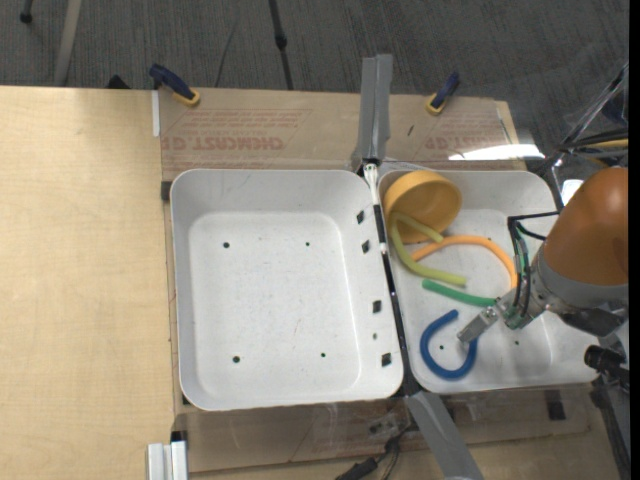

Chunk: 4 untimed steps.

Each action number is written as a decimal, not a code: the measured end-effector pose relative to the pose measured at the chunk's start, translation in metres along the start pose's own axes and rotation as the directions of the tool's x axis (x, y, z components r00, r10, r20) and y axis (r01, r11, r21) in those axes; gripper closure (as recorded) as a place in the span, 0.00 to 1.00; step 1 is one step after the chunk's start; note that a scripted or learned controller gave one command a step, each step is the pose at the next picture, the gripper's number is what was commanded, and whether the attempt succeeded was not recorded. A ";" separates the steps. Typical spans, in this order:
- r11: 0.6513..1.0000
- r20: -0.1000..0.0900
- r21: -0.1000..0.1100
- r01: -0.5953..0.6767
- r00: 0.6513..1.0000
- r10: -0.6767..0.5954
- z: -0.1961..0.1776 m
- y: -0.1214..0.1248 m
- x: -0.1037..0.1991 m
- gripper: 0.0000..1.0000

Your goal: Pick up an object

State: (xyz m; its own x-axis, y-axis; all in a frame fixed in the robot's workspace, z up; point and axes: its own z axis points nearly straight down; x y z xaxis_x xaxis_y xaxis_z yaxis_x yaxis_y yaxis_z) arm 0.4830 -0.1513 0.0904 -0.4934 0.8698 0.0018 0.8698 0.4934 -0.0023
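Observation:
The right bin (530, 363) holds several objects. A yellow bowl (425, 198) lies tipped on its side at the bin's far left corner. An orange curved tube (480, 246) arcs just in front of the bowl, with a pale yellow-green strip (412, 236) beside it. A green stick (455, 293) lies across the middle. A blue hook-shaped piece (440, 353) rests near the front left. My gripper (478, 326) hangs low over the bin, its tip right at the upper end of the blue hook and close to the green stick's right end.
The left bin (200, 368) sits beside the right one, split by a ridge with black clips (380, 268). The arm's orange band (600, 228) and grey wrist cover the right bin's right side. Cables (525, 233) trail near the wrist.

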 end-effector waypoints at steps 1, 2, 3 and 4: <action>0.996 0.002 -0.002 -0.086 0.996 0.086 -0.001 0.074 0.001 0.00; 0.982 0.005 -0.005 -0.187 0.982 0.187 -0.003 0.147 -0.034 0.00; 0.986 0.003 -0.003 -0.169 0.986 0.169 -0.047 0.088 -0.070 0.00; 0.993 0.007 -0.006 0.118 0.993 -0.118 -0.004 0.003 -0.037 0.00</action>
State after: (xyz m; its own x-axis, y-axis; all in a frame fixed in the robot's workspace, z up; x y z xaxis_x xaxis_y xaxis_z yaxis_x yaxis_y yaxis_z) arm 0.5039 -0.1823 0.0938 -0.5925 0.8055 -0.0048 0.8055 0.5926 0.0043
